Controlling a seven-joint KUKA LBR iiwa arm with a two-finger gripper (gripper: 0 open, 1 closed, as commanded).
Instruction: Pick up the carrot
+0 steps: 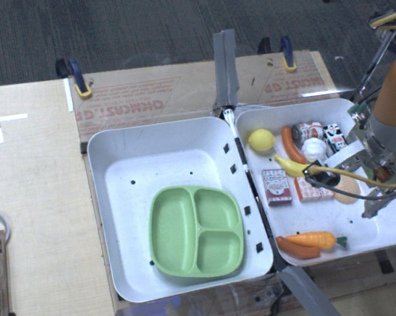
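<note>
The carrot [310,240] lies on its side at the front of the right bin [385,238]; it is orange, and its green stub points right. A darker orange-red piece [297,251] rests against its near side. My gripper [378,190] hangs over the right edge of that bin, behind and to the right of the carrot and apart from it. I see nothing held in it.
Behind the carrot the right bin holds a lemon [260,140], a banana [291,165], a red-orange sausage shape [292,145], a white ball [314,148] and two red boxes [277,186]. A green divided plate [196,230] lies in the left bin [116,201].
</note>
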